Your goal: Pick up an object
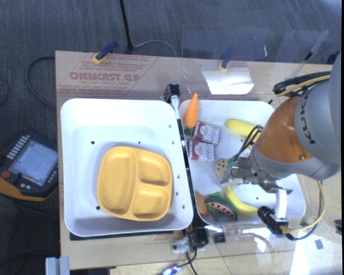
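Under the arm's wrist, in the right bin [286, 208] on the worktop [103, 76], a yellow toy banana [241, 202] lies closest to the pincer [232, 172]; that is my guess at the thing to be picked, since the task names none; it rests on the bin floor near the front wall, just beside a watermelon slice [221, 207] with a green rind and red flesh; the banana is a short curved piece, plain bright yellow, smooth and slightly glossy; it looks like hollow plastic, so I judge it light and stiff, not fragile, but slippery and apt to roll or squirt out from a poor pinch; the best hold is probably across its middle, where the curve is thickest, with the jaws square to its length; whether the pincer is open or closed I cannot tell, because the wrist and its cables cover that part, and nothing can be seen held; other candidates sit farther back in the same bin: a carrot [191, 112] against the dividing wall, two small red and white cartons [204, 142] beside it, a corn cob [241, 128] near the arm's orange band, and a round tan cookie [221, 167] touching the pincer's edge in this view; the left bin [80, 125] holds a yellow divided plate [135, 182], well apart from the arm.
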Motion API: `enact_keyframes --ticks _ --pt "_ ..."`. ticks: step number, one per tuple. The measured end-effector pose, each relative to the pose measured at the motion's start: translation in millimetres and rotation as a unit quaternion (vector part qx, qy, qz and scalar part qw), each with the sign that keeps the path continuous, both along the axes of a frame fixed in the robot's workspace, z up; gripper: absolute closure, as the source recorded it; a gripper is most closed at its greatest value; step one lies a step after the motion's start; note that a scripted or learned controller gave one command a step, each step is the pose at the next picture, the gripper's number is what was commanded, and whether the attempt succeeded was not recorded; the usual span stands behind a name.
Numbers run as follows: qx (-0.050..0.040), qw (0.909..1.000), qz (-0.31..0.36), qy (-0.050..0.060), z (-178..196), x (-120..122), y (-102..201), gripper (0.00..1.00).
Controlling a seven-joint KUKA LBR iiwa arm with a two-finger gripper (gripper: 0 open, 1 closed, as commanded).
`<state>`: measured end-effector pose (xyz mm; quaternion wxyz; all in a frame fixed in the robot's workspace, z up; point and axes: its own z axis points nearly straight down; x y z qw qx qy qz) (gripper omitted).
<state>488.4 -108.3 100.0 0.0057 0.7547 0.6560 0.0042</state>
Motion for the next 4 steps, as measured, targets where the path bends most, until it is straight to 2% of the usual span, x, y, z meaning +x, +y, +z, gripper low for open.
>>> enact_keyframes --ticks 1,2,3,4 --pt "0.0022 0.9847 -0.174 0.007 106.1 -4.7 32.7 1.00" --pt "0.0021 0.9847 -0.174 0.007 106.0 -4.8 32.6 0.00" --pt "0.0026 0.9869 -0.161 0.002 -11.7 -1.7 -1.6 0.00" --pt "0.0030 0.9479 -0.318 0.004 -12.0 95.3 -1.3 0.00"
